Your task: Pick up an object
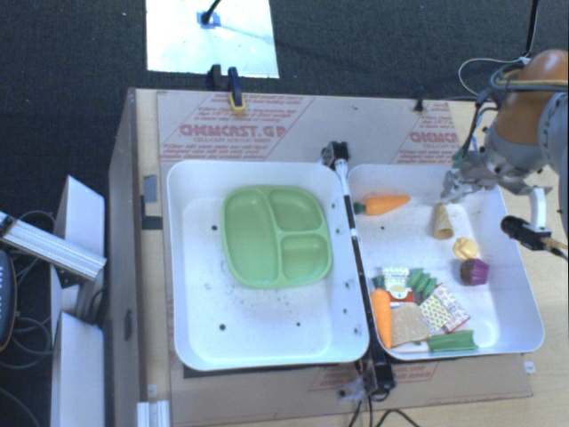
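Nothing lifted yet; the pick remains to be done. Gripper (455,188) hovers at the right bin's (516,323) far edge; whether its jaws are apart cannot be told. Nearest candidate: beige piece (442,221) just below it. Same bin: carrot (382,205), purple piece (474,271), food clutter. Left bin (191,327): green divided plate (276,236).

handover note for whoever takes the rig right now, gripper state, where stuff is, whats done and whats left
Gripper: low over the far part of the right bin, nothing seen between its fingers; open or shut cannot be told.
Right bin things: carrot at the far left, beige cone-shaped piece just below the gripper, yellow piece, purple piece, and a cluster of toy food at the near left.
Left bin: green divided plate.
Done: no pick visible.
Left: grasp and lift an object; the beige piece is nearest.
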Robot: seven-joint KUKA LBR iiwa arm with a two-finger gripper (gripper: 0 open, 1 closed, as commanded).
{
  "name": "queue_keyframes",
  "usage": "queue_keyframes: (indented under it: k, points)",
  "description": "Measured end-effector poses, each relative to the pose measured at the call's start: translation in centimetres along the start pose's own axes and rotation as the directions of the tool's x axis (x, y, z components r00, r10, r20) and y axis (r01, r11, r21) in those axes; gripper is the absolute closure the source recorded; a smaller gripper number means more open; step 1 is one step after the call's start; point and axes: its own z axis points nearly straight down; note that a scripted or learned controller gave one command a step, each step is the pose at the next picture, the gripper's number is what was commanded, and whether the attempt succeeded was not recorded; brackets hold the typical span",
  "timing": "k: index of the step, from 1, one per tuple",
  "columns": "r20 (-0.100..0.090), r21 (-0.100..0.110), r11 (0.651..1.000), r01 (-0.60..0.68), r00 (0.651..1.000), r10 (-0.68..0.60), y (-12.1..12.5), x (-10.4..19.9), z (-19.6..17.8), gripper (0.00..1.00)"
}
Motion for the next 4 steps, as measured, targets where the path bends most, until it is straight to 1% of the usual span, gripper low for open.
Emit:
queue_keyframes:
  k: [1,2,3,4]
  points:
    - [0.000,0.000,1.000,0.000,1.000,0.000,0.0,0.0,0.0,0.00]
    - [-0.003,0.008,1.000,-0.001,1.000,0.001,0.4,2.8,2.3,0.00]
    - [-0.002,0.003,1.000,0.001,1.000,-0.001,0.5,2.8,1.1,1.00]
    - [-0.002,0.004,1.000,0.001,1.000,-0.001,0.5,2.8,1.1,0.00]
